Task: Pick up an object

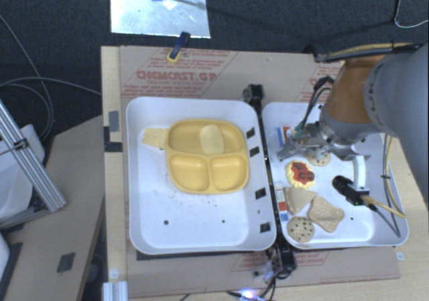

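The gripper (295,151) hangs low in the right bin (382,229); whether it grips anything is hard to tell. Below lie a round glossy pizza toy (300,173), toast-shaped pieces (326,214) and a speckled cookie (301,228).

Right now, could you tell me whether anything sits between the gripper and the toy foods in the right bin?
Nothing visible does. The gripper is low over the right bin, directly above the round pizza piece, with the cookie and toast slice lying nearer the camera.

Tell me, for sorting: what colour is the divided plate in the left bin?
Yellow, in the camera view: the divided plate.
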Available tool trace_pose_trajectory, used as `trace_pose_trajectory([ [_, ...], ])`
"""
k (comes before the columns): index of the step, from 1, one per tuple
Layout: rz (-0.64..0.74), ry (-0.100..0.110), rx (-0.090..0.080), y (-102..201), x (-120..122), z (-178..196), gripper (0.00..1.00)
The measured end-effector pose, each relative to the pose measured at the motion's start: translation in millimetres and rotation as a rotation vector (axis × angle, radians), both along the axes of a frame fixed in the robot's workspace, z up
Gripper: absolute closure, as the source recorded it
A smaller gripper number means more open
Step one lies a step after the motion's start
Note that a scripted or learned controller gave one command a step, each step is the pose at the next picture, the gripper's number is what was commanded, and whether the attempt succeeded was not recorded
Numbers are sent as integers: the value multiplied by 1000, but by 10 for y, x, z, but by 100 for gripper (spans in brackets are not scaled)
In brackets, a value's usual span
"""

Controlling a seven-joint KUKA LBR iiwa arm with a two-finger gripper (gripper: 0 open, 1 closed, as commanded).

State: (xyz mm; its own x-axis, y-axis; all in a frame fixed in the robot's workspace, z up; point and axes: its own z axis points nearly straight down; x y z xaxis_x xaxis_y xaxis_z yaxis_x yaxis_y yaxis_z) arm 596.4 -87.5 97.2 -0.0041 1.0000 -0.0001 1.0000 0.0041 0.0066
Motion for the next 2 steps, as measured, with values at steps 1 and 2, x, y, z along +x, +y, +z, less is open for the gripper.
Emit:
trace_pose_trajectory([
  [1, 3, -2, -1, -33, 758, -118, 0],
  [2, 4, 0, -2, -38, 739, -6, 100],
])
